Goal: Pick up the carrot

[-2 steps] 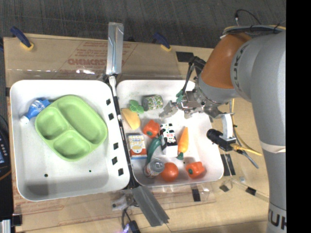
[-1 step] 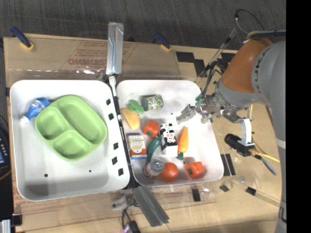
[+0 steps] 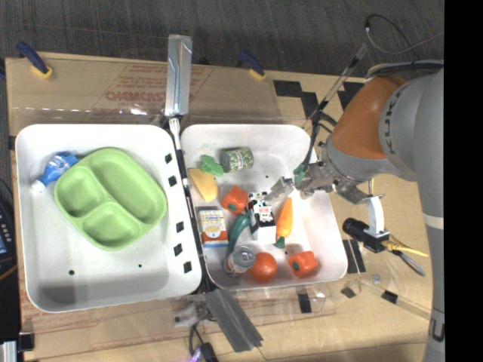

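The grey arm's two-finger gripper [image 3: 290, 187] hangs over the right-hand shallow white bin [image 3: 326, 225], apparently spread and holding nothing, just above the slim orange plastic carrot [image 3: 284, 219] lying beside a red toy tomato [image 3: 264, 266].

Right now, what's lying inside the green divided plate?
The green plate in the left bin shows three bare compartments. A blue object pokes out behind its far-left rim; the plate hides the rest of it.

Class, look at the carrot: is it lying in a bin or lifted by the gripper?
Lying in a bin. The carrot rests on the right bin's floor, near the tomato; the gripper is just above it.
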Robot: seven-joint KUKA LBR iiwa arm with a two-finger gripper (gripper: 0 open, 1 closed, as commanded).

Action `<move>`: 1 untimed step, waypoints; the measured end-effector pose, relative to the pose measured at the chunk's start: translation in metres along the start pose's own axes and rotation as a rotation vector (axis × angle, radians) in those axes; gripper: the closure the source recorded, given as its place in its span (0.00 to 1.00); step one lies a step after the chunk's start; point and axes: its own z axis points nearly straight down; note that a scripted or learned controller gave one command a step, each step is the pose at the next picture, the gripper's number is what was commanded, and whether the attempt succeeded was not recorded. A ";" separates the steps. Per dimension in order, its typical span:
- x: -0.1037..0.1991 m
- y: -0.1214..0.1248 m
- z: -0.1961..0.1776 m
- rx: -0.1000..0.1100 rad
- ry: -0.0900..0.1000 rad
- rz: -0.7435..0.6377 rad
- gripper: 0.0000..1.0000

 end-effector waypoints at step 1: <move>0.000 -0.023 -0.017 0.000 0.000 0.001 0.00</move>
